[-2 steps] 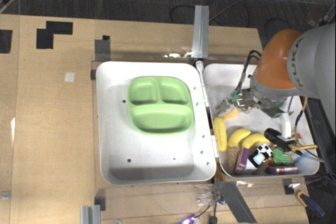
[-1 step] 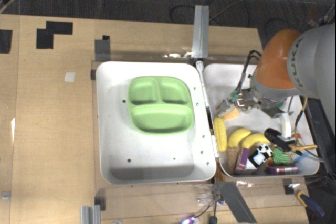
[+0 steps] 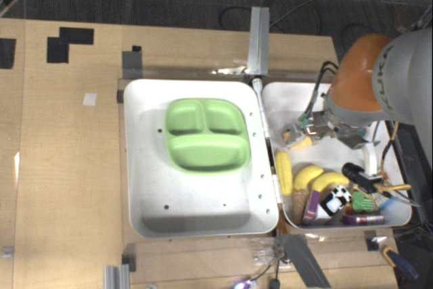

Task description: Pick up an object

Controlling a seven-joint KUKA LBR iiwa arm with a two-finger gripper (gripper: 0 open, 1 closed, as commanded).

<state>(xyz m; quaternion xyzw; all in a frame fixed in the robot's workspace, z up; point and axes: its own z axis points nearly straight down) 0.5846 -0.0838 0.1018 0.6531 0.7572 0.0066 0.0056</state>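
Note:
The right bin [image 3: 292, 90] holds a heap of small objects along its near side. Among them are a yellow banana [image 3: 284, 172] lying lengthwise by the left wall, a second banana [image 3: 319, 177], a purple tube [image 3: 312, 206], a black and white cube [image 3: 336, 199] and a green toy [image 3: 362, 200]. My gripper [image 3: 302, 130] hangs low over the left middle of this bin, just behind the bananas. A small yellow-orange piece [image 3: 302, 141] lies right under its tip. The wrist hides how the tip meets that piece.
The left bin [image 3: 145, 145] carries a green divided plate [image 3: 206, 134] in its middle. A metal post [image 3: 259, 37] stands behind the wall between the two bins. The arm's orange band [image 3: 358, 74] and cables cover the back right of the right bin.

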